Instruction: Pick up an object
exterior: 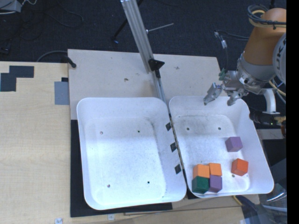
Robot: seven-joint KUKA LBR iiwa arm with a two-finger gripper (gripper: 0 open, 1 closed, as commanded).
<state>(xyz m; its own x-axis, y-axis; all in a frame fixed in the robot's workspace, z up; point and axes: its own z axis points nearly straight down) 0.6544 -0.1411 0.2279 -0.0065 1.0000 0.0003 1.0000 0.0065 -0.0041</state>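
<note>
Blocks lie in the near part of the right bin (254, 139), seen from the fixed camera above the bench: a purple cube (233, 143) alone near the middle, an orange-red cube (239, 166) near the right wall, and a tight cluster of an orange cube (202, 171), a second orange cube (215, 169), a green cube (200, 184) and a small purple cube (216, 182), all touching one another. The left bin (88, 125) sits beside it. The gripper (223, 95) hangs over the far edge of the right bin, well apart from every block; its two fingers are spread open and nothing is between them. The step in hand looks like the approach. To do it well, the arm should probably choose a block that stands free, such as the lone purple cube, because the cluster leaves little room for a finger to enter. The fingers should come down on two opposite flat faces, centred, and close only when low enough.
</note>
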